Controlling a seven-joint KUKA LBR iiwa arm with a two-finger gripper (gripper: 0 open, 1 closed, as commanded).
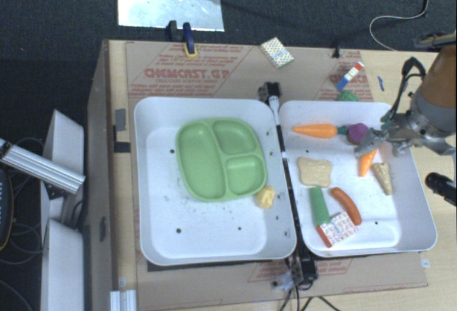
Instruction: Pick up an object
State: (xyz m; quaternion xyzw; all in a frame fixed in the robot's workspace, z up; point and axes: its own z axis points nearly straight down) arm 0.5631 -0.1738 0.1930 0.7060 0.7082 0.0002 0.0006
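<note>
My pincer (380, 137) hangs low over the right white bin (421, 227), near its upper right side. Whether it is wide or narrow I cannot tell: it blurs against what lies beneath it.

Right under its tips lies a small orange carrot-shaped toy (367, 162), tilted, and just beside that a purple rounded toy (358, 132). I judge the small carrot the likeliest thing to take. It looks light, stiff and smooth, probably plastic, so it may slip; I would close across its thicker middle, not its tapered end.

Just to the right of it lies a pale tan cone-shaped piece (383, 177). Further left lie a long orange carrot with a green top (315, 130) and a cream bread-like slab (314, 172). Lower down lie a green stick (318, 204), a red-orange sausage shape (346, 205) and a red-and-white checked packet (338, 229). In the left white bin (157, 231) sit a green divided plastic plate (221, 158) and a small yellow lump (265, 197).
</note>
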